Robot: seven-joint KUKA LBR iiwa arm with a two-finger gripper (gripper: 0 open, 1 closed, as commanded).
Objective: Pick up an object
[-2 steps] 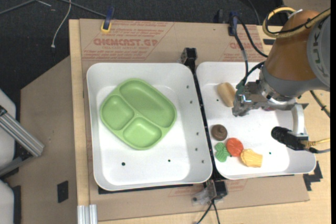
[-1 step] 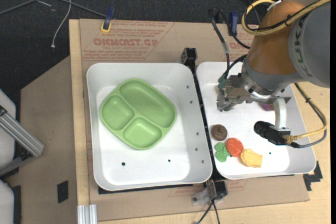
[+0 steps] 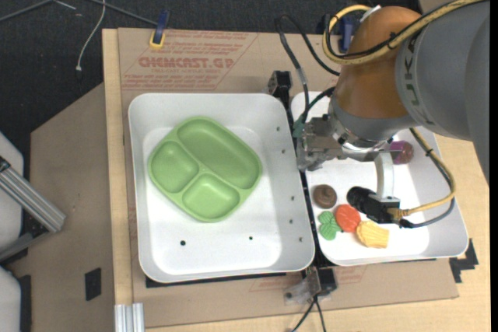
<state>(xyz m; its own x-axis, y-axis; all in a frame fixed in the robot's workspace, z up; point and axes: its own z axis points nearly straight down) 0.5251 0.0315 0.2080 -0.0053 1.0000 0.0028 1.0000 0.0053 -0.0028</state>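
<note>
My gripper [image 3: 311,148] hangs over the left rim of the right bin [image 3: 436,245], close to the gap between the two bins. Just below it in that bin lies a brown round piece [image 3: 324,195]. Further toward the front sit a green toy [image 3: 329,225], an orange toy [image 3: 348,217] and a yellow toy [image 3: 373,235], close together. A purple item [image 3: 401,152] peeks out from under the arm on the right. I see nothing held by the gripper.
The left bin [image 3: 156,245] holds a green divided plate [image 3: 205,167] in its middle. The grey arm with its orange band [image 3: 381,66] covers the back of the right bin. Cables run along the bins' back edge.
</note>
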